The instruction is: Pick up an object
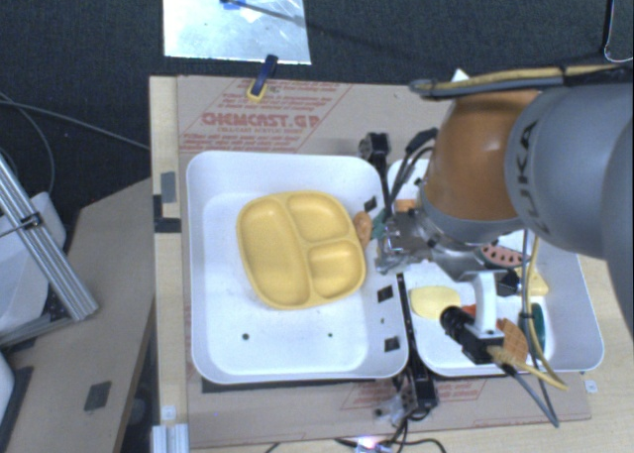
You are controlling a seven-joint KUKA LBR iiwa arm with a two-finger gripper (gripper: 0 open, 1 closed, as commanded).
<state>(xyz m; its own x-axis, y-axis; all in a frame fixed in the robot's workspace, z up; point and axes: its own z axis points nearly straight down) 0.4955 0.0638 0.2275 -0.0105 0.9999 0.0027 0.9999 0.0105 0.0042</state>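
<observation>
The gripper (396, 243) sits over the seam between the two bins, under the arm's orange band (475, 169); whether it is clenched or released cannot be told. At its 9 o'clock, a yellow divided plate (300, 248) lies in the left bin (223, 342). At 5 o'clock, small objects (475, 327) crowd the right bin (589, 342).

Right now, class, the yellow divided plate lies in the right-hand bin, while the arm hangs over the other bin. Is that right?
Not quite. The camera view shows the yellow divided plate lying in the left-hand bin, not the right. The arm hangs over the other bin, the right one, as you said.
</observation>
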